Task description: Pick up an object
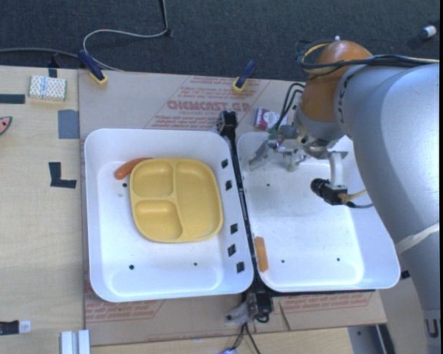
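Red "CHEMCAST GP" lettering marks the cardboard sheet (pixel 199 108) behind the bins.

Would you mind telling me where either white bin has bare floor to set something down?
Left white bin: a bare strip along the near edge, below the yellow divided plastic tray. Right white bin: open floor mid-bin, between the small orange piece and the arm. Its far end is crowded by the gripper.

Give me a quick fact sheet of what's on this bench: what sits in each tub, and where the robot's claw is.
left bin: yellow divided plate; orange carrot-like piece at the plate's upper left edge
right bin: small orange piece by the lower left wall
claw: over the right bin's upper left corner, nothing seen held
arm: grey, orange band, reaching in from the right
beyond bins: cardboard sheet
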`<state>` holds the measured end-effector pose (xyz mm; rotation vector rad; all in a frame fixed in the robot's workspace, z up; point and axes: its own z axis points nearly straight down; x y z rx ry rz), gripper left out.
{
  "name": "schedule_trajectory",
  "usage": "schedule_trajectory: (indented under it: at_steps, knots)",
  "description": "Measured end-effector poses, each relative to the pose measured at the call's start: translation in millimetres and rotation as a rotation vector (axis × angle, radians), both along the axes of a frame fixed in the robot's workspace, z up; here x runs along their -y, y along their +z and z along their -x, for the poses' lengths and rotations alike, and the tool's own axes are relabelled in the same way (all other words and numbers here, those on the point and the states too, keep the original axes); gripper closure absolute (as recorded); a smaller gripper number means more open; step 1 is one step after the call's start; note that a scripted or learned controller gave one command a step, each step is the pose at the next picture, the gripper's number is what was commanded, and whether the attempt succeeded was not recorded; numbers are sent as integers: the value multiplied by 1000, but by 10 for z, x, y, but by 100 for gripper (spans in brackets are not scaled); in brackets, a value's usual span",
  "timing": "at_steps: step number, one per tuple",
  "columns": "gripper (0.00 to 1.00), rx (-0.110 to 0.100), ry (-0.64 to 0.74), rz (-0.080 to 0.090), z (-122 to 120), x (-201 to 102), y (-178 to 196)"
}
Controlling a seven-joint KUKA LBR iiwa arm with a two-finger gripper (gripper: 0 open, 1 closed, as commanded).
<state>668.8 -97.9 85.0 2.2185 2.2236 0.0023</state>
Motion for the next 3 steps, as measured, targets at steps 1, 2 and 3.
schedule_trajectory:
  at_steps: [1,2,3]
  knots:
    - [100,0,2,3,-2,4,104]
    - [100,-2,3,4,0,4,195]
    - [0,-2,2,5,1,5,194]
